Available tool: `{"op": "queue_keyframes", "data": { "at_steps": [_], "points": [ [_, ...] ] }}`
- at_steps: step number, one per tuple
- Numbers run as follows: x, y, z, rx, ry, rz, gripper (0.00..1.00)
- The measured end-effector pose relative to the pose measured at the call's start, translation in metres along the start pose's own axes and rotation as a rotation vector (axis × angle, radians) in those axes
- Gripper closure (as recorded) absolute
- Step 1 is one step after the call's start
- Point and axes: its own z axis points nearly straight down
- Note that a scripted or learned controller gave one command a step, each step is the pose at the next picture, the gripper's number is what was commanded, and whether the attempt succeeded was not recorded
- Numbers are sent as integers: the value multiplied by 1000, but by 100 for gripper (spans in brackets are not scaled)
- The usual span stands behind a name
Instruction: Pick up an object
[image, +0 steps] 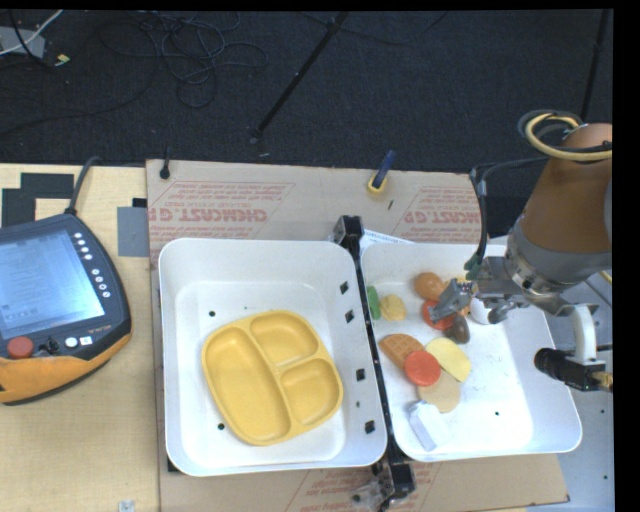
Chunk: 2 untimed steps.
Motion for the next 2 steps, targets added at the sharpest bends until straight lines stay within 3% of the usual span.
{"op": "queue_keyframes", "data": {
  "at_steps": [1,2],
  "points": [
    [23,10,145,-5,-1,-1,0],
    [23,7,141,-1,0,5,0]
  ]
}}
